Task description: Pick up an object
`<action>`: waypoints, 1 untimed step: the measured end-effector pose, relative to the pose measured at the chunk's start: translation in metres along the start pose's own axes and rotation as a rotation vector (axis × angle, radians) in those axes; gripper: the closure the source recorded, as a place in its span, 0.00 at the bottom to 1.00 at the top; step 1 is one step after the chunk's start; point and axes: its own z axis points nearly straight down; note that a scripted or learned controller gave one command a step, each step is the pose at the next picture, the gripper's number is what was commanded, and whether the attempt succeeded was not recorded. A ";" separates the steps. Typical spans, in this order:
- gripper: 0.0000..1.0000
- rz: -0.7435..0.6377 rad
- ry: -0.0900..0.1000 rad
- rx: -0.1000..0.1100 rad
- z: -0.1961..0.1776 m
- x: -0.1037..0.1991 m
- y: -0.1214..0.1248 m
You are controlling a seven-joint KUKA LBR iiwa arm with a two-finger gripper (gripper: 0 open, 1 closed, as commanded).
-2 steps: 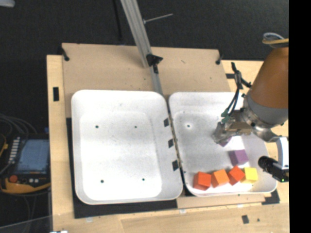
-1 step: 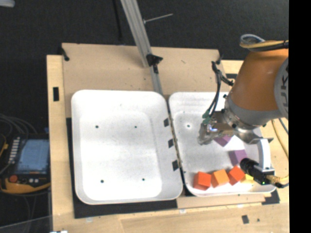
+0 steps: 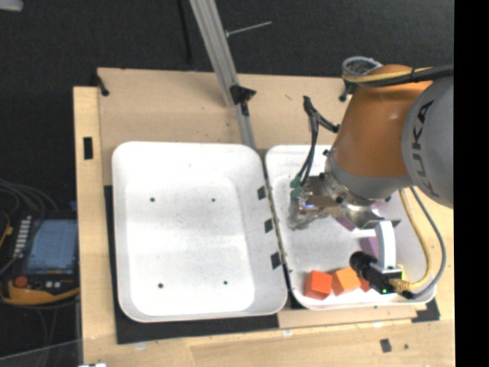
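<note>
The arm's orange band and grey wrist hang over the right bin (image 3: pixel 284 167), covering much of it. My gripper (image 3: pixel 304 211) reaches down toward the bin's left side, near the wall between the two bins. Two orange blocks (image 3: pixel 331 283) lie side by side at the bin's front edge, well in front of the gripper. A purple object (image 3: pixel 368 245) peeks out from under the wrist on the right. Nothing shows between the fingers.
The left bin (image 3: pixel 191 228) sits beside the right one. A grey metal post (image 3: pixel 218 48) slants up from between the bins at the back. A black cable fitting (image 3: pixel 370 270) and white bracket hang by the orange blocks.
</note>
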 end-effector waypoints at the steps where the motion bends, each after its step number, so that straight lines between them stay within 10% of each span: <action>1: 1.00 0.000 -0.001 0.002 0.022 0.046 -0.003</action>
